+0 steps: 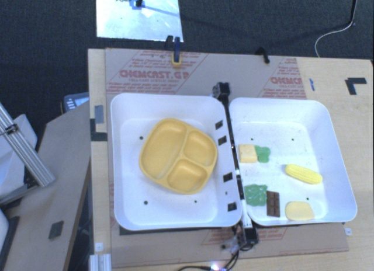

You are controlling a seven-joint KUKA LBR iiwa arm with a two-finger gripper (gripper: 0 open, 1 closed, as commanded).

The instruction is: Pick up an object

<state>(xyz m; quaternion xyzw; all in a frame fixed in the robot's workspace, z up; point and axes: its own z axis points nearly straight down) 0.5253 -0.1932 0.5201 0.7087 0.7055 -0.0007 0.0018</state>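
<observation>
The right bin holds several small toy foods. A pale yellow block lies by the bin's left wall, touching a small green piece. A yellow corn cob rests toward the right. Near the front edge sit a green leafy piece, a brown chocolate bar and a pale yellow oval piece. The left bin carries a yellow divided plate with three compartments.
Both bins rest on a cardboard sheet over a wooden bench. A metal plate lies on the dark floor at the back. An aluminium frame piece stands at the left edge.
</observation>
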